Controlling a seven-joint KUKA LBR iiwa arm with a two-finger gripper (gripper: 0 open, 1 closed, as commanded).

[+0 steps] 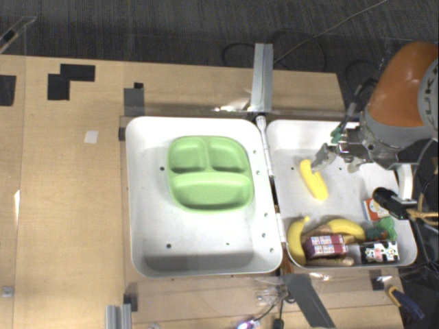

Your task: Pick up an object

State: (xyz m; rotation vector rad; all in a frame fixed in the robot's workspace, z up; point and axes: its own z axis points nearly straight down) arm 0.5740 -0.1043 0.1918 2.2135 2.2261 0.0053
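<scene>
In the right bin [288, 142], a small yellow piece [313, 180] lies alone on the white floor, tilted, its upper end toward the far wall. Just beyond its upper end, to the right, hangs the gripper [329, 153], its grey fingers pointing down and left toward that piece; nothing sits between them, though whether they stand apart or together I cannot tell from this angle. The arm [405, 94] rises behind it, orange band uppermost. Along the near wall of the same bin lie a banana [296, 237], curved around a brown box [322, 247], with a small black-and-white carton [379, 252] to the right of the box. Near the bin's right wall sits a red and white item [374, 209] beside something green [385, 226], partly hidden. Left of this bin, touching it, the left bin [147, 204] holds a green tray [209, 172] with three compartments, lying flat near the middle.
</scene>
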